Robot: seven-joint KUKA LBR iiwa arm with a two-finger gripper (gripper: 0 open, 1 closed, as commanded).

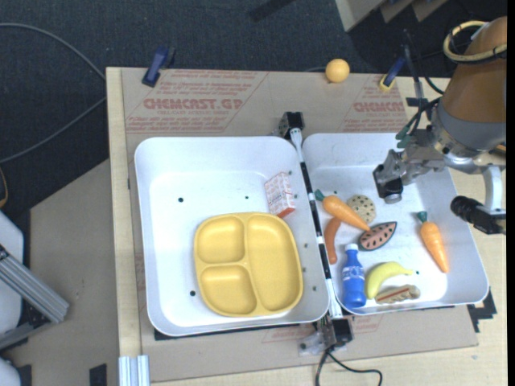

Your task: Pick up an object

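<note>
A dark two-finger end effector [389,181] hovers over the right shallow white bin [475,257], above an orange plastic carrot [344,211]. Grip state unclear; nothing lifted yet.

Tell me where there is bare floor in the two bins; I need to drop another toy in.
Left bin: free strip left of the yellow plate, and the back beside the small carton. Right bin: crowded near the banana and blue bottle; back corner sits under the tool.

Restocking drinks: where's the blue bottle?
The blue bottle lies in the right bin, near its front-left corner, just left of the banana.
</note>
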